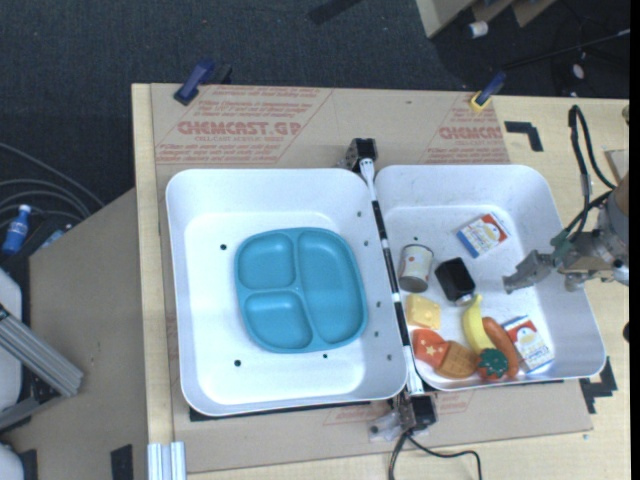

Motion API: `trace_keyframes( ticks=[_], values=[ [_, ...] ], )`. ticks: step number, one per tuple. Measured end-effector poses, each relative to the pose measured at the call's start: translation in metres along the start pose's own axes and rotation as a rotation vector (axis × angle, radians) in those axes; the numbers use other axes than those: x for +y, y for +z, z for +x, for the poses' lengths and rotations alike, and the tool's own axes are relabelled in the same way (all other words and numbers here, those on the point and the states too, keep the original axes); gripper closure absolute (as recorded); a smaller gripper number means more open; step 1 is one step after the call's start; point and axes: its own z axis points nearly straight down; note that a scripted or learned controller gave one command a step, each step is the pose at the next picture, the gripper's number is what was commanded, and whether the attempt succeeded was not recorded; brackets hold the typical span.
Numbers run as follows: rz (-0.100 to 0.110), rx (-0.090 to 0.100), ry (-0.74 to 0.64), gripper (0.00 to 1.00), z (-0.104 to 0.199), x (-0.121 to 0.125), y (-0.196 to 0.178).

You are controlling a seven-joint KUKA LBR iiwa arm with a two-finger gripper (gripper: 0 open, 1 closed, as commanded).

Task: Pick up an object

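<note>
Hovering at the right bin's right rim, gripper carries nothing visible and its opening can't be read, so no pick yet: banana, black block, metal can all lie untouched in the bin.

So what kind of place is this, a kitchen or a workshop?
Most likely a robotics lab bench: two white bins clamped to a board, toy food like a banana, and the gripper reaching in over dark carpet with loose cables.
</note>
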Motion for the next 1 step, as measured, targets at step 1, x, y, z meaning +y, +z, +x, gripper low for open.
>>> trace_keyframes(
  ticks=[1],
  values=[
    [-0.002, -0.001, -0.001, 0.00, 0.0517, 0.0961, 0.1281]
  ],
)
